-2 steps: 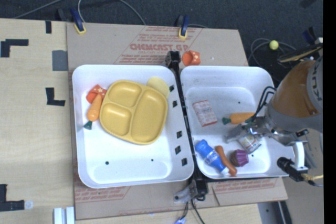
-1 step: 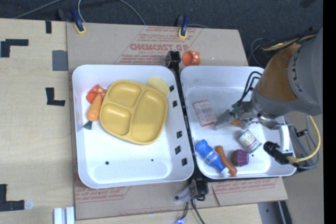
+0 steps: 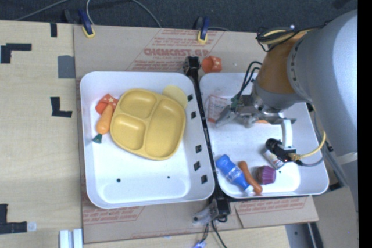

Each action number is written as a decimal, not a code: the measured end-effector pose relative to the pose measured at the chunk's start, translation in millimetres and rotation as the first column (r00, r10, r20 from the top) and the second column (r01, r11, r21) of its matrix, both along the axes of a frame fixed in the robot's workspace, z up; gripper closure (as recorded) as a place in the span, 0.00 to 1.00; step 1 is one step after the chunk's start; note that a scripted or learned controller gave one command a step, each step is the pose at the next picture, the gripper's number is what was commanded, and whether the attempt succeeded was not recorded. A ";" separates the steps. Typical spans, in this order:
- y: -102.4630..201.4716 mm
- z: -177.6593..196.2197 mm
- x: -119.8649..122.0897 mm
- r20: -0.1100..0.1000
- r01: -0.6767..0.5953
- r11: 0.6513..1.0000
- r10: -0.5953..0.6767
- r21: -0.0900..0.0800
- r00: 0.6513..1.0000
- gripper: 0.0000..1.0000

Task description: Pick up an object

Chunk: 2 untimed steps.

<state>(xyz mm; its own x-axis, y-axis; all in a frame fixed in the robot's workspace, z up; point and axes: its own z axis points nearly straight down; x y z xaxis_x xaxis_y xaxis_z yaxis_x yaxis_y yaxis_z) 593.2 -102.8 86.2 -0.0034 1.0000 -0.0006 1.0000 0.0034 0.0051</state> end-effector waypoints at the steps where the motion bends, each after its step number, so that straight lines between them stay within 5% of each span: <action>1: 3.9 0.3 52.9 -0.006 0.001 1.000 -0.001 0.000 1.000 0.00; 2: 3.6 9.7 52.5 -0.008 0.001 1.000 -0.001 -0.002 1.000 1.00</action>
